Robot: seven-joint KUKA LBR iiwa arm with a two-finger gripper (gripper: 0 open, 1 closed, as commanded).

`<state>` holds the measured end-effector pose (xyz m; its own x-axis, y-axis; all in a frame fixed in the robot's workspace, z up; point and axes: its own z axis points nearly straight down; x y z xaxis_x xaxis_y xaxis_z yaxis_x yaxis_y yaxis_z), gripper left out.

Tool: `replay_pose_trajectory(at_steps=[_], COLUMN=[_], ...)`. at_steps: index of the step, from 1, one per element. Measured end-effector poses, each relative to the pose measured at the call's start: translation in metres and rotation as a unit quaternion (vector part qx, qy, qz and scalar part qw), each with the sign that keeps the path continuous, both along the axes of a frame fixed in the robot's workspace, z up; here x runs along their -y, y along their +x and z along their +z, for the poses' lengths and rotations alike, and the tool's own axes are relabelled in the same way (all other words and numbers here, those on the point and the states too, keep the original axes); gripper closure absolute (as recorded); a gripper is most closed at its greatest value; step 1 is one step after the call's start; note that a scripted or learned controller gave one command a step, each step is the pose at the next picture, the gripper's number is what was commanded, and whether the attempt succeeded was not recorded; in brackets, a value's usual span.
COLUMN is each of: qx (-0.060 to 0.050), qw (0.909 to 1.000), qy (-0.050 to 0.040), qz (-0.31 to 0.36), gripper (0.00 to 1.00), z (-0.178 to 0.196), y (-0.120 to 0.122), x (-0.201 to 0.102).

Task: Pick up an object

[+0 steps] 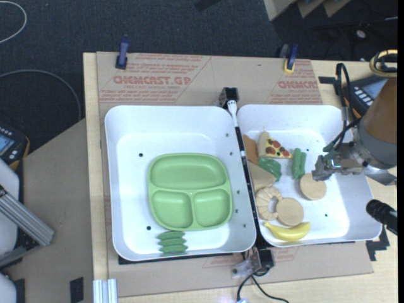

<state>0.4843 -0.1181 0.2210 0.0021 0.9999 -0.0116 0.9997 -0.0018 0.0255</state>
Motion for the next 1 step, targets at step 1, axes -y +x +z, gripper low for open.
replay_pose_trajectory(at_steps=[1], qx=[0.001], qw=[1.0], qy=[-0.0007], qz=[0.0], gripper=[1.0], z=[0.0101], y=[0.0007], x=[0.0001])
